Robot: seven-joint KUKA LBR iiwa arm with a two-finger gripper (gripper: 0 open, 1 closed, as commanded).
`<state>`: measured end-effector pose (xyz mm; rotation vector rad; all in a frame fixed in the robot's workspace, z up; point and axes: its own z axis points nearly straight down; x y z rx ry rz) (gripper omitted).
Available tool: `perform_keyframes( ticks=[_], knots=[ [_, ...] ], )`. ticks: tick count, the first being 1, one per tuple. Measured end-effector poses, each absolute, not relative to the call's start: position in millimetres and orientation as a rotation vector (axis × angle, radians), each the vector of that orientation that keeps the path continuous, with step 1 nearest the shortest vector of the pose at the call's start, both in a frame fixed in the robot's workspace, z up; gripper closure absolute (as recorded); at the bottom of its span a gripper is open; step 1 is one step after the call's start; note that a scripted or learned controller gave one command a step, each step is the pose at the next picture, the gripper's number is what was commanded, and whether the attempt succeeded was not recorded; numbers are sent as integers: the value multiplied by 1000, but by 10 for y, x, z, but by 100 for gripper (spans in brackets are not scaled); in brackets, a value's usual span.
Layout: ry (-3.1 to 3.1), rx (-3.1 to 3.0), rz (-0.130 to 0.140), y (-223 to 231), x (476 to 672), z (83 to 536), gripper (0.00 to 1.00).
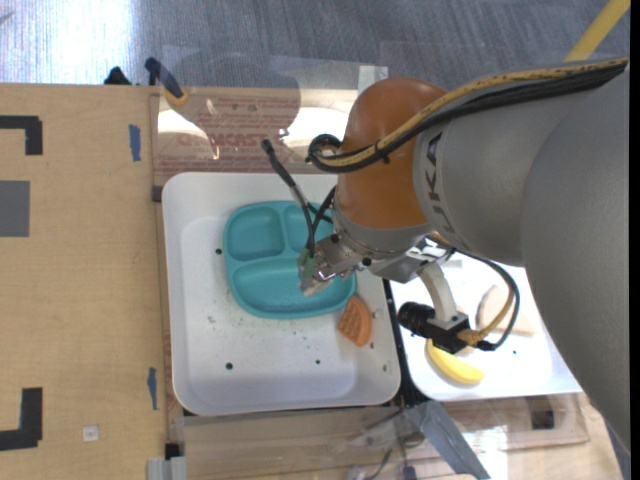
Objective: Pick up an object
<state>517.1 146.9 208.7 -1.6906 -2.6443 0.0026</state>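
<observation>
A teal divided plate [268, 260] lies in the left white bin [200, 298]. Just off its right rim rests a small orange-brown piece [354, 322] shaped like a croissant. My gripper [316, 274] hangs over the plate's right side, close to its surface, under the orange wrist band [385, 158]. A yellow banana [456, 366] sits in the right bin [520, 363], with a pale oblong object [491, 306] beside it. The arm hides much of the right bin.
A cardboard panel [75, 268] with black corner marks and blue tape covers the bench left of the bins. A clear plastic sheet [240, 118] lies behind the left bin. Black cables loop off the wrist above the plate.
</observation>
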Motion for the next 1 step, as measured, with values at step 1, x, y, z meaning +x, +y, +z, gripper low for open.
perform_keyframes(
  ticks=[1],
  knots=[
    [-2500,-1900,-2,2110,4785,2208,100]
  ],
)
